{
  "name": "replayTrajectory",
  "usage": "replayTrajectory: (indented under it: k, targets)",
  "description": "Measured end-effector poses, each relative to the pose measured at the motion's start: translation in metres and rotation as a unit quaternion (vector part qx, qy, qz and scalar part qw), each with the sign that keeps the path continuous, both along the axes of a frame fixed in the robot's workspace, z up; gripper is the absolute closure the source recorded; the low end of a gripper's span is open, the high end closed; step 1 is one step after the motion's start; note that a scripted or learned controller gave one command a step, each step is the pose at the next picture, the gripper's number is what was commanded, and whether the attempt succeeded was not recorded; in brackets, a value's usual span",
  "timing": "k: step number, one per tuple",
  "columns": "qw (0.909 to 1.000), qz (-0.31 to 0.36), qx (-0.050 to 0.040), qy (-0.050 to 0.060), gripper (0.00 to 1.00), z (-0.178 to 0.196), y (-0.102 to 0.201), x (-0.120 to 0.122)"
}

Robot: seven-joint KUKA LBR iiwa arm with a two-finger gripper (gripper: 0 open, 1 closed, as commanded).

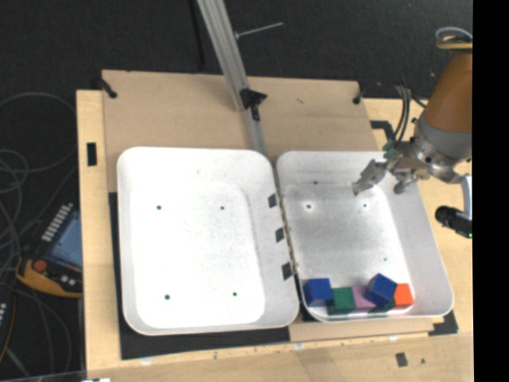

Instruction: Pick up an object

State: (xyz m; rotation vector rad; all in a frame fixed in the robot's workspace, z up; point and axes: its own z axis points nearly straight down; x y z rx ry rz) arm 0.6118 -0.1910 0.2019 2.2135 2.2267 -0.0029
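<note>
Several small blocks lie along the near edge of the right bin (pixel 413 237): a blue block (pixel 317 290), a green block (pixel 343 299), a pink block (pixel 363 298), a second blue block (pixel 382 288) and an orange block (pixel 404 294). My gripper (pixel 382 181) hangs over the far right part of that bin, well away from the blocks. It is open, its two fingers spread apart with nothing between them.
The left bin (pixel 199 237) sits beside the right one, with dark clips along the seam between them. A slanted metal rail (pixel 231 54) rises from the bench's far side. Cables and a handheld pendant (pixel 56 253) lie off the bench at left.
</note>
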Motion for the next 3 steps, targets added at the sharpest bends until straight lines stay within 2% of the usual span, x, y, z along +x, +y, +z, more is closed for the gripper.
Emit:
replayTrajectory:
  k: [1,2,3]
  targets:
    - [1.0,-0.001,0.0004,0.0,0.0,-0.041,0.015,0.029]
    - [1.0,0.0,0.0004,-0.005,0.0,0.113,0.066,0.008]
    - [1.0,0.0,0.0029,0.005,0.0,0.038,0.132,-0.057]
